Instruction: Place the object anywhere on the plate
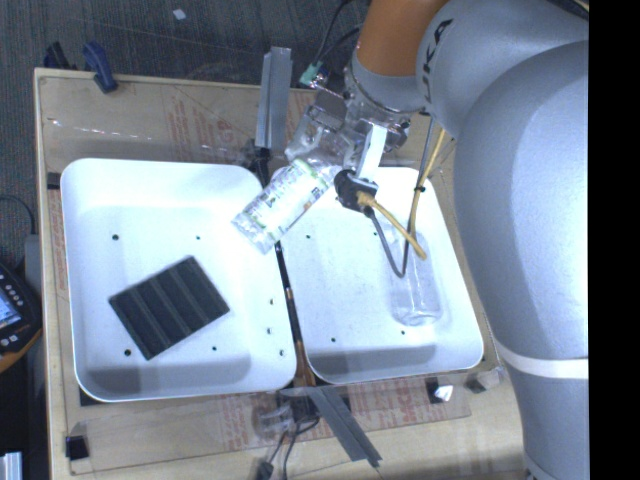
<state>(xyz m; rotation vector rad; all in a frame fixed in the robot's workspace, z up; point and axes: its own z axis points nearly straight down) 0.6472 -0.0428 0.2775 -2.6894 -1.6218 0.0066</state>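
Here, bottle (pixel 283 201) in claw (pixel 325 173)

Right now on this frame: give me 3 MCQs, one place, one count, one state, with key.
1. Where does the dark ribbed plate lie?
A. in the left bin
B. in the right bin
C. on the bench outside the bins

2. How many white bins are on the bench?
A. one
B. two
C. three

3. What state is the clear plastic bottle in?
A. lying flat on the plate
B. standing upright in the right bin
C. tilted, lifted over the seam between the bins at the end effector

Key:
1 A, the plate sits on the floor of the left bin.
2 B, the left bin and the right bin lie side by side.
3 C, the bottle slants across the inner rims, its upper end at the end effector.
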